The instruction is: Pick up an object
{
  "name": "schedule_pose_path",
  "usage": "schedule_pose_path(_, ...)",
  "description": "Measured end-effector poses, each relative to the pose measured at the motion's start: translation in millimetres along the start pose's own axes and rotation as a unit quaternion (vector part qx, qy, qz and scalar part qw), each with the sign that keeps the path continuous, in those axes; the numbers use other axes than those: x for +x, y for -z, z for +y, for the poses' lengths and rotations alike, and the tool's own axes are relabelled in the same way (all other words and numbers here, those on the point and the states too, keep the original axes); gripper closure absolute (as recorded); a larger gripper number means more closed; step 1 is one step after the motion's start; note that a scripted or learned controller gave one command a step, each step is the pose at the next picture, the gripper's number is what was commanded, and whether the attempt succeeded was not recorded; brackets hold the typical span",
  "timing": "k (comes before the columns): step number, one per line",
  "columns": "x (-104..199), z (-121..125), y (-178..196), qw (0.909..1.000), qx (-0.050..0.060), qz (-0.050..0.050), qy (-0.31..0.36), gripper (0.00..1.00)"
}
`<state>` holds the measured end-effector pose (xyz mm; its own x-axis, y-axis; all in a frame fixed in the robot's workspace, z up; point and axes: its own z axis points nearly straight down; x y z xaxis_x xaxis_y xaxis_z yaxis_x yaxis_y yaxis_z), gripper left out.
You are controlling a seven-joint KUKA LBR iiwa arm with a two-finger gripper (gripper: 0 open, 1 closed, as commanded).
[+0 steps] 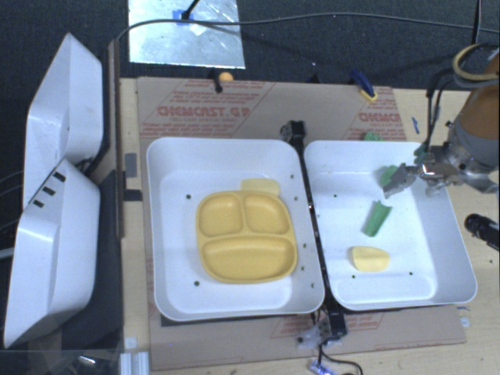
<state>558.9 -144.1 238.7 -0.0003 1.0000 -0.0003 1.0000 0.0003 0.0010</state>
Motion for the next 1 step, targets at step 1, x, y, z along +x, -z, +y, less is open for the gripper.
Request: schedule_pose_path(1,17.8,64.4,22.3,1.0,-0.002,0.0,0.002,0.0)
